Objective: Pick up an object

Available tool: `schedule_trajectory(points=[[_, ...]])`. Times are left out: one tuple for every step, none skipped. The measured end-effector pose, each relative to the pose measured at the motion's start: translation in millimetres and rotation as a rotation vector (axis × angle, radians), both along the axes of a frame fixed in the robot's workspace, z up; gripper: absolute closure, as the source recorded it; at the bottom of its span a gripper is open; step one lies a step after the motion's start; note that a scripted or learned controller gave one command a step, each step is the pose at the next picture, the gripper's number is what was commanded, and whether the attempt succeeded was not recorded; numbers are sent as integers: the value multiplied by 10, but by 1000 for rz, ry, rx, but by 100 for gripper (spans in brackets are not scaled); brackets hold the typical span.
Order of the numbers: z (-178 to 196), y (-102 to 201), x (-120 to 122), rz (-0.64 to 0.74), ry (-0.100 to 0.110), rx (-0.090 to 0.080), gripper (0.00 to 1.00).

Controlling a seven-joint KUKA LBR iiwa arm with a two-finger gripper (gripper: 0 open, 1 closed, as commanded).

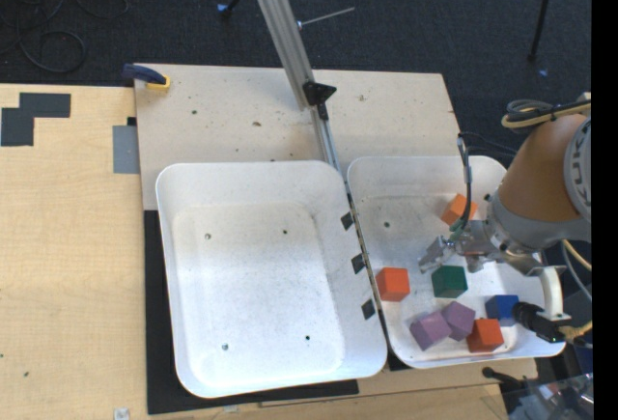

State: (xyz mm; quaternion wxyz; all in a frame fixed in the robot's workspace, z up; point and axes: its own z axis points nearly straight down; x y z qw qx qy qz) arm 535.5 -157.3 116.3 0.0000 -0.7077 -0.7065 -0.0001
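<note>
Camera view: a slanted look down on a pale speckled bench board point(386, 114) carrying two shallow white plastic bins side by side
Surroundings: dark carpeted floor point(415, 3) with cables and stand legs; a light wooden panel point(68, 264) with grey patches lies to the left of the bench
Fixtures: a slanted ribbed aluminium bar point(282, 27) with a checkered tip crosses the bench down to the seam between the bins; a small blue and yellow clamp point(147, 75) sits at the board's far left corner
Left bin point(193, 186): smooth, rounded corners, a few dark specks on its floor
Right bin point(406, 177): holds all the blocks, gathered in its near right part
Arm: the grey arm's orange-banded wrist point(546, 186) enters from the right, over the right bin
Gripper point(446, 249): metallic, hanging low just above the dark green cube point(449, 282); whether its fingers are open or closed I cannot tell (the metal parts blur together)
Green cube: matt, solid-looking, near the bin's middle, just right of the orange-red cube point(392, 284)
Other blocks: a small orange cube point(456, 210) behind the gripper; two purple blocks point(442, 323) touching each other near the front rim; a second orange-red cube point(485, 335) beside them; a blue cube point(501, 307) just behind that
</note>
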Motion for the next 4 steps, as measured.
schedule_trajectory(points=[[68, -14, -18, -9, 6, 2, 100], [485, -33, -13, -3, 0, 0, 100], [957, -104, -79, -6, -2, -1, 100], [1257, -115, -74, 2, -1, 0, 100]])
